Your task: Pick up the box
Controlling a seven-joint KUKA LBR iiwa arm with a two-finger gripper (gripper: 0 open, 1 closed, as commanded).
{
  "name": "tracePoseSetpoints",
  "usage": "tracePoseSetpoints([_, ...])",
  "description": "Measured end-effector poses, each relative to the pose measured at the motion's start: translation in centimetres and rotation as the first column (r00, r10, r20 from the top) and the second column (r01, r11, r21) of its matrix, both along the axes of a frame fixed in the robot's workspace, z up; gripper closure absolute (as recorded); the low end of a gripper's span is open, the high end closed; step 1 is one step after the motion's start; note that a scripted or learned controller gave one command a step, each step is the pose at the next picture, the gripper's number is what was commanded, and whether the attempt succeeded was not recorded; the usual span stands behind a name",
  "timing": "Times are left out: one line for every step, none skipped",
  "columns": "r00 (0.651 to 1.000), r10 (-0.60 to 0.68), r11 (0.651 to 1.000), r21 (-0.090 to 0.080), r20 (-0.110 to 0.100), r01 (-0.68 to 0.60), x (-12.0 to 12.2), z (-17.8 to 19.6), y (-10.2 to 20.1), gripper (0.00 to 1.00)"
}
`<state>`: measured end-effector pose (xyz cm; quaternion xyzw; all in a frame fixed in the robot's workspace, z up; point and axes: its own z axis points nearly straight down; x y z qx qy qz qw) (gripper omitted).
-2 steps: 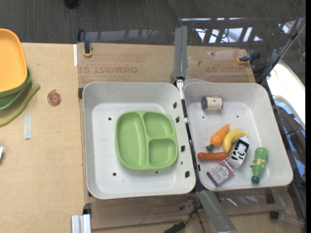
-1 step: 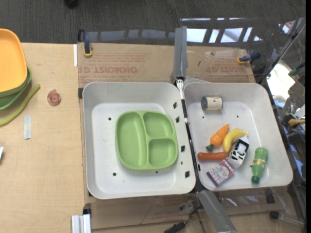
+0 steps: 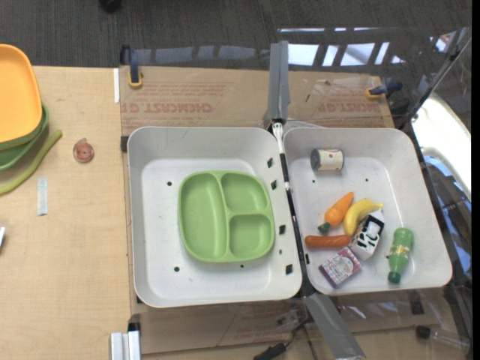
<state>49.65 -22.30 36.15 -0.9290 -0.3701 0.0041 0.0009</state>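
Pink box (image 3: 341, 267) in right bin (image 3: 417, 163), near sausage (image 3: 328, 241)

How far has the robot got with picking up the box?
Nothing looks done yet. The box lies flat in the right bin, near its front edge, beside the sausage and the carton. Nothing is touching or lifting it. Left to do: reach in, grip the box and lift it. The green plate sits alone in the left bin.

the orange plate (image 3: 15, 88) at the far left is cut off by the picture's edge, and it hides most of the green plates (image 3: 22, 152) stacked beneath. the printing on the small pink packet (image 3: 340, 267) is too small to read.
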Motion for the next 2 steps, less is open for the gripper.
tracePoseSetpoints([1.0,-0.024,1.0,0.0,-0.001,0.024,6.5,7.6,2.7,1.0])
tracePoseSetpoints([0.999,-0.039,0.999,0.0,-0.002,0.039,1.6,7.1,0.7,1.0])
